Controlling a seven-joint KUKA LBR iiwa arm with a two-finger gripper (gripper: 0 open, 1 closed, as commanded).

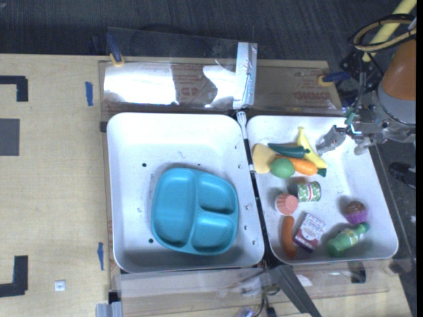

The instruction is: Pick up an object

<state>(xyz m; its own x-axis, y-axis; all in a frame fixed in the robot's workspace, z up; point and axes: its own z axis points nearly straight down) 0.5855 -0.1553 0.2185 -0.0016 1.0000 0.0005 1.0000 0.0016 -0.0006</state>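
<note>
Gripper (pixel 338 137): hung over the right bin's (pixel 386 197) far edge; finger state cannot be told.
Nearest target: banana (pixel 310 149), crowded by carrot (pixel 304 166).
Advice: an isolated toy is better chosen, e.g. green bottle (pixel 346 238).

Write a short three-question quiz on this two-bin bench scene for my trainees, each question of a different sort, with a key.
1. True or false: the blue divided tray lies in the left bin.
2. Which lies nearest the right bin's front right corner? A) green bottle B) banana C) green ball
3. Fill in: the gripper hangs over the ____ bin's far edge.

Key: 1 true; 2 A; 3 right.
</note>
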